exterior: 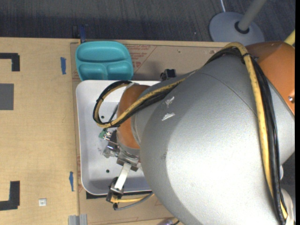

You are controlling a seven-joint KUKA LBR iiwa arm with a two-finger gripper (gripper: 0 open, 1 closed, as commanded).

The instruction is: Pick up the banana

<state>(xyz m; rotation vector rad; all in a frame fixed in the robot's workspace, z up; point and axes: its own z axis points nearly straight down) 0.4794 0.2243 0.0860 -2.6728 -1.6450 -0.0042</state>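
My grey arm point(211, 144) covers most of the right side of the camera view and hides everything beneath it. Its orange-banded wrist point(127, 121) reaches down into the left white bin point(89, 125). The gripper point(109, 143) hangs low over the bin's middle, its metal parts close to the white floor. The wrist and arm hide the right part of this bin and the whole second bin.
A teal divided tray point(104, 60) lies just behind the bin. A small black object point(167, 73) sits on the cardboard behind the arm. Cardboard bench point(37, 125) with blue tape marks stretches to the left. A grey round stand base point(232, 27) is on the floor at top right.
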